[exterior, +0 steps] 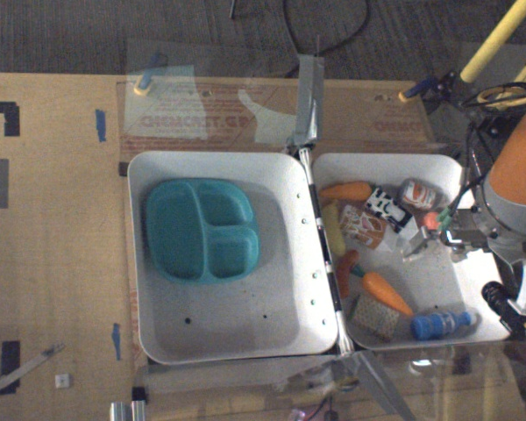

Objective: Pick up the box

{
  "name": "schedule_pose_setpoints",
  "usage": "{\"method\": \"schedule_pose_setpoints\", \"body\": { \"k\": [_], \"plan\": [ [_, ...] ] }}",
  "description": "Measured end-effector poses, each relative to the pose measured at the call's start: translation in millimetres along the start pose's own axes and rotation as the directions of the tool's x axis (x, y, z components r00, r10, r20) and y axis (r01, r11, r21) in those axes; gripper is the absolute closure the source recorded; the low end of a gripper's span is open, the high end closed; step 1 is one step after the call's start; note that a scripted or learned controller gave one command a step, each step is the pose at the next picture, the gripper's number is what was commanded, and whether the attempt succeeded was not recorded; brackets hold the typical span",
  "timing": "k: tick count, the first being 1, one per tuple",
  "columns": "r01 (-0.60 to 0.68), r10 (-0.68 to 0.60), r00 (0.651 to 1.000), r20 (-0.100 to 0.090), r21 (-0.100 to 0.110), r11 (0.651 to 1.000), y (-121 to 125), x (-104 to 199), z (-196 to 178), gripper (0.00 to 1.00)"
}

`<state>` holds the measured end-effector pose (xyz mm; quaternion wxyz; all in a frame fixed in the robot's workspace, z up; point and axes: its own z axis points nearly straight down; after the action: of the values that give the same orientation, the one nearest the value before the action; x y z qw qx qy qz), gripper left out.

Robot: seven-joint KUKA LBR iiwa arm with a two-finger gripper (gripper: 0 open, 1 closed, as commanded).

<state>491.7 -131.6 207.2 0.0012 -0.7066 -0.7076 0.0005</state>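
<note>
Closest to the camera, along the right bin's (381, 162) near wall, a scouring pad (376, 317), a carrot (387, 293) and a blue bottle (440, 324) are seen. The box (365, 227), orange and brown, lies flat further in, toward the divider. The tool (418, 250) is found to its right and slightly nearer, close but apart from it; nothing is seen held, and its opening cannot be told.

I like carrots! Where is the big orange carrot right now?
The carrot lies in the right bin, near its front, between the grey sponge and the blue bottle.
</note>
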Motion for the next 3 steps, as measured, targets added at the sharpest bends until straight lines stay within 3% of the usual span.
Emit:
{"method": "schedule_pose_setpoints", "body": {
  "k": [1,2,3],
  "plan": [
    [0.371,-0.371,0.929,0.003,-0.004,0.929,-11,126,-144,0.0],
    [0.284,-0.284,0.959,0.003,-0.005,0.959,-2,180,-157,0.0],
    [0.284,-0.284,0.959,0.004,-0.009,0.959,0,180,-168,1.0]
  ]
}}
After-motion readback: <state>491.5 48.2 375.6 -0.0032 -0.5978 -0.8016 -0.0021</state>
